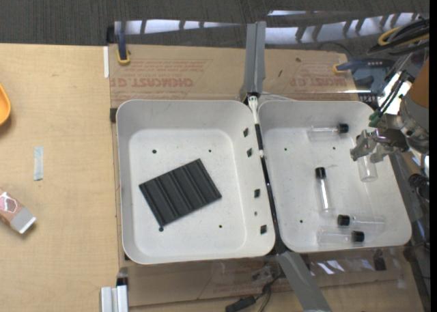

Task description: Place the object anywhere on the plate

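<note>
A black ribbed plate lies tilted on the floor of the left bin. My gripper hangs over the right side of the right bin. It is shut on a clear vial, whose body sticks out below the fingers. Several other clear vials with black caps lie in the right bin: one near the back, one in the middle, and two near the front.
A grey divider bar runs between the bins at the back. Cables and fixtures crowd the back right corner. On the wooden bench to the left lie a small grey strip and a wrapped item.
</note>
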Available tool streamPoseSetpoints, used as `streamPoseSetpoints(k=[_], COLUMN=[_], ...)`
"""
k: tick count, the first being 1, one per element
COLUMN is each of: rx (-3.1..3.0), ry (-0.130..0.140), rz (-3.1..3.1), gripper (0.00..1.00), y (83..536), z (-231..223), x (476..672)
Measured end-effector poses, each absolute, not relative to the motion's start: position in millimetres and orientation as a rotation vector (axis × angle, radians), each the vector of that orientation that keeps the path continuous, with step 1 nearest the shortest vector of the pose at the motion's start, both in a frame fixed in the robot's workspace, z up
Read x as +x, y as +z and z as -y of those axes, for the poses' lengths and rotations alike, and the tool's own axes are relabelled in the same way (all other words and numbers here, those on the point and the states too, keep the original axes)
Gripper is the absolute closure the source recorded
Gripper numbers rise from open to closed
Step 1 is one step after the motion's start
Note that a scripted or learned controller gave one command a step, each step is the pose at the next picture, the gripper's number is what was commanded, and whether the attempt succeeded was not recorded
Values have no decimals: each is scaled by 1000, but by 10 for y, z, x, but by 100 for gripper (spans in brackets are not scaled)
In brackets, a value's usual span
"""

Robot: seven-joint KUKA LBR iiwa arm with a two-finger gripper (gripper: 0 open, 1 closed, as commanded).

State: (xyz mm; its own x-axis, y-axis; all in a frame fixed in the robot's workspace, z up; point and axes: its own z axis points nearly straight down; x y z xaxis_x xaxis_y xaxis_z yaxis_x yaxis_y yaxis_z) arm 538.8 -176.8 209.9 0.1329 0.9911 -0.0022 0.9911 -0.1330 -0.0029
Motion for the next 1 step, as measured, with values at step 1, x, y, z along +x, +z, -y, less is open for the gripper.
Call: streamPoseSetpoints(k=[1], rx=[-2233], ry=[4], rz=[2209], gripper=[100], y=[2221], z=[1188], x=[5682])
